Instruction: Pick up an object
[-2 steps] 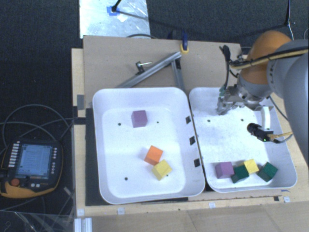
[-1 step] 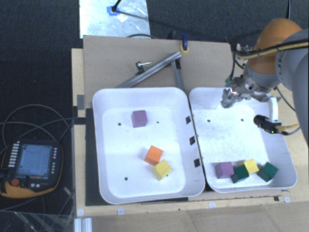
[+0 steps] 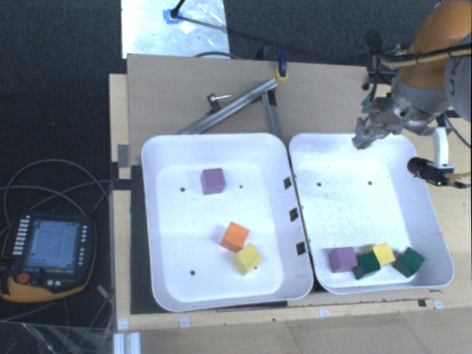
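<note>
My gripper [image 3: 364, 140] hangs over the far edge of the right bin [image 3: 369, 198], high above its floor, with nothing visible between its fingers. In the left bin [image 3: 169, 220] lie a purple cube [image 3: 212, 181], an orange cube [image 3: 234, 236] and a yellow cube [image 3: 247, 258], the last two touching. Along the right bin's near wall sit a purple cube [image 3: 342, 258], a dark green cube [image 3: 366, 264], a yellow cube [image 3: 383, 253] and another dark green cube [image 3: 408, 261]. All cubes are far from the gripper.
A metal bar [image 3: 228, 105] lies slanted on the cardboard behind the left bin. A teach pendant [image 3: 48, 253] with cables rests left of the bench. A foil sheet [image 3: 173, 17] lies on the floor at the back.
</note>
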Motion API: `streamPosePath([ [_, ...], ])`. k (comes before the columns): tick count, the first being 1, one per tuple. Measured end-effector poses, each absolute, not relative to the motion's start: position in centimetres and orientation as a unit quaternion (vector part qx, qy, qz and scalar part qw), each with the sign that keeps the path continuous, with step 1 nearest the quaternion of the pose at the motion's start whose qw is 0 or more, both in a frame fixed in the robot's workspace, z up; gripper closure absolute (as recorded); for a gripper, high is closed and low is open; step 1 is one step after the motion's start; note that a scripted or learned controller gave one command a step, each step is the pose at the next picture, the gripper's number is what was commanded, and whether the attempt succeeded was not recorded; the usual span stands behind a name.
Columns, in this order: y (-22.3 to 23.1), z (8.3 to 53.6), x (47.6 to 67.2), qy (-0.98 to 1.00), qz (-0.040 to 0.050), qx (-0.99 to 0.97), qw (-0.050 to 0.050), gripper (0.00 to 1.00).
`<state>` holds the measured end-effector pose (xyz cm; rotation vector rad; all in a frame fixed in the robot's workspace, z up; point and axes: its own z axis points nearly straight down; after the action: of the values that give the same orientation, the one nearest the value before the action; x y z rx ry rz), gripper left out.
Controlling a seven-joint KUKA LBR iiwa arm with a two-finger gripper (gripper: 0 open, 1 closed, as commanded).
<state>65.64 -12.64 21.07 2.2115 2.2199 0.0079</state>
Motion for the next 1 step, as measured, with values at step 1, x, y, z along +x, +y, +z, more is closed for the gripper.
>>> streamPosePath([
  [1,-12.91,25.61,65.57,0.709,0.0022,0.705,0.003,1.00],
])
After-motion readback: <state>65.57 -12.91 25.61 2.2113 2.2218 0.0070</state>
